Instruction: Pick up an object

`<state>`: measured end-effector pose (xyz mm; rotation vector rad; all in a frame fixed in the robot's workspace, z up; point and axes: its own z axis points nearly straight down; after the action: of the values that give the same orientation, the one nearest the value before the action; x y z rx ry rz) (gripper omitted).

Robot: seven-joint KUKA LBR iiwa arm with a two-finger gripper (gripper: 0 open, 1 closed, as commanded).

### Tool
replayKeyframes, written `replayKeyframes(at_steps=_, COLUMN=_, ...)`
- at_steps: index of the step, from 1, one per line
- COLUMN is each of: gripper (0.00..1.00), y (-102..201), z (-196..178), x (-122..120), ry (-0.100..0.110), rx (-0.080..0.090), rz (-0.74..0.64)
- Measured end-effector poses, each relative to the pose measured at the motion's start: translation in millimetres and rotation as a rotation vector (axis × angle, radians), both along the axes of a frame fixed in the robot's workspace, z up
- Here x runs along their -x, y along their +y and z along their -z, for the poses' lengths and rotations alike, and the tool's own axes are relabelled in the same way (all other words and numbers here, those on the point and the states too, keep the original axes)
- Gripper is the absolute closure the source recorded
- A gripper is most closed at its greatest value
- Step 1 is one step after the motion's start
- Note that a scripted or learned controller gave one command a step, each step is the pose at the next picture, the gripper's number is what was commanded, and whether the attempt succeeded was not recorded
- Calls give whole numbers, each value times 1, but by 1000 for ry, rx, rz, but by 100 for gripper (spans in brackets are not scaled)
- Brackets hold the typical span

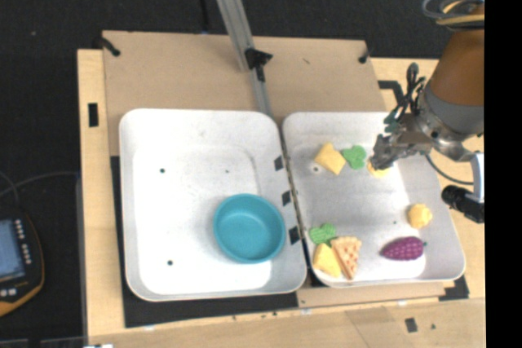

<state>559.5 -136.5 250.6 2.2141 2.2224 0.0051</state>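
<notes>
The arm comes in from the right, and my gripper (383,157) hangs low over the upper right part of the right bin (359,212). A small yellow piece (380,169) peeks out directly under its tip; whether it sits between the fingers is hidden. Just to the left lie a yellow cheese-like block (329,158) and a small green piece (355,156). A blue bowl (247,227) stands in the left bin (188,175), near its lower right.
Along the right bin's front lie a green leafy piece (323,234), a yellow wedge (327,260), an orange waffle-patterned wedge (348,256), purple grapes (403,248) and a yellow ball (419,215). A grey pole (232,8) slants above the bins' divide.
</notes>
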Motion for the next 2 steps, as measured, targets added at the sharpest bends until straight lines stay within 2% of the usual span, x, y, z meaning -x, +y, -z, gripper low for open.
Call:
replayKeyframes(at_steps=1, gripper=100, y=47, z=11, x=-19, ry=3, rx=0, rz=-2)
replayKeyframes(at_steps=2, gripper=100, y=98, z=1, x=-40, ry=2, rx=-2, rz=-4)
